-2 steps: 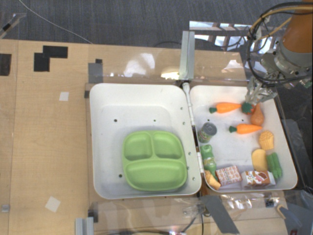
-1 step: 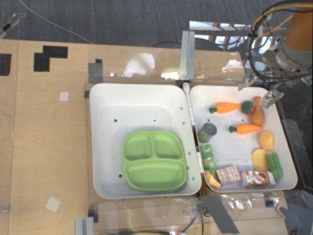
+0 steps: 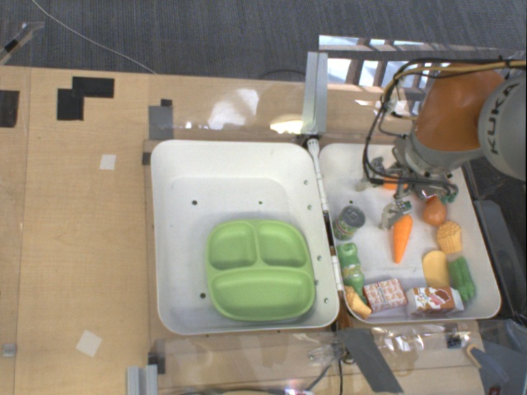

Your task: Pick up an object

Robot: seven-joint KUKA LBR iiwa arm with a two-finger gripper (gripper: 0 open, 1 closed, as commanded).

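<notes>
The arm reached in from the right, its orange band above the right bin (image 3: pixel 329 167). The claw (image 3: pixel 397 212) hung low inside that bin, directly over the leafy top of the carrot (image 3: pixel 401 237). Whether its tips were parted or closed could not be determined, and no object was seen between them.

Positions relative to the carrot: it lay pointing toward the bin's near edge. A small tin can (image 3: pixel 352 218) stood to its left. A reddish-orange round item (image 3: pixel 435 211) lay just to its right, with a yellow ridged piece (image 3: pixel 449 237) below that. A yellow block (image 3: pixel 436 267) and a green vegetable (image 3: pixel 461 278) lay to the lower right. Two small cartons (image 3: pixel 409 297) lay below it, near the front wall.

The left bin (image 3: pixel 181 179) held a green divided plate (image 3: pixel 260 268), well apart from the carrot.
</notes>
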